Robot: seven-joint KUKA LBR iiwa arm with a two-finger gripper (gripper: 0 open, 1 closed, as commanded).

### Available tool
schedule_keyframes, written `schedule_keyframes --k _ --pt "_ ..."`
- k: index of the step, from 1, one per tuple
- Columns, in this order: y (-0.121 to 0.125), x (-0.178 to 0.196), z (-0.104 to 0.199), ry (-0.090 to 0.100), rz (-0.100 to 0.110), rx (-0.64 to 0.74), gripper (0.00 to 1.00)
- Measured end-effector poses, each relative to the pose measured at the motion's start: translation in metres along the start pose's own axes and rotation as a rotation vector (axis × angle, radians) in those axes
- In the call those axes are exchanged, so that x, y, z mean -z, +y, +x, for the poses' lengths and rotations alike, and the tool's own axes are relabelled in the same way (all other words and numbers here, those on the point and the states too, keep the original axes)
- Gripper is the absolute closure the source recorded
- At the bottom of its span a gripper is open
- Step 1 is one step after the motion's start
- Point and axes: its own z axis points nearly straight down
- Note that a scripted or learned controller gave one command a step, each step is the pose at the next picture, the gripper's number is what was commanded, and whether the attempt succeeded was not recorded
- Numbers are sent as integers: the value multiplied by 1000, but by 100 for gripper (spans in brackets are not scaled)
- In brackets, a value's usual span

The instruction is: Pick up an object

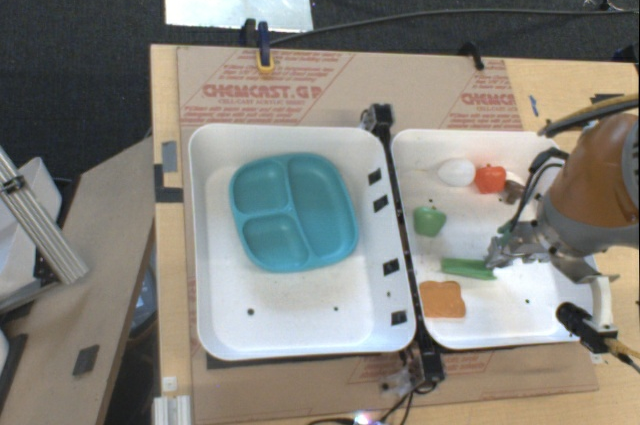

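Reached in from the right over the right bin [545, 145], with the jaws [497, 253] low at the right end of the green stick [468, 267]. Could not tell from this slanted view whether open or closed, nor whether actually touching the stick or just beside it. Judged the pick as not yet done: stick lay flat on the bin floor, nothing lifted. Saw the other candidates untouched in the same bin: green pepper-like piece [429, 219] near the divider, white egg-shaped object [456, 173] and orange-red piece [490, 178] toward the far wall, tan slice [442, 299] near the front corner. Found the teal divided plate [295, 211] alone in the left bin [215, 243], well apart from the action. Left to do, by this reading: close on something, raise it clear of the bin.
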Motion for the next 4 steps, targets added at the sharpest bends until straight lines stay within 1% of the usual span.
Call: schedule_keyframes --k 1,2,3,4 --pt "-8 51 -2 -2 5 2 100" --pt "-6 102 8 -2 5 3 100" --pt "1 164 5 -3 2 4 100" --pt "30 150 46 -1 7 7 100"
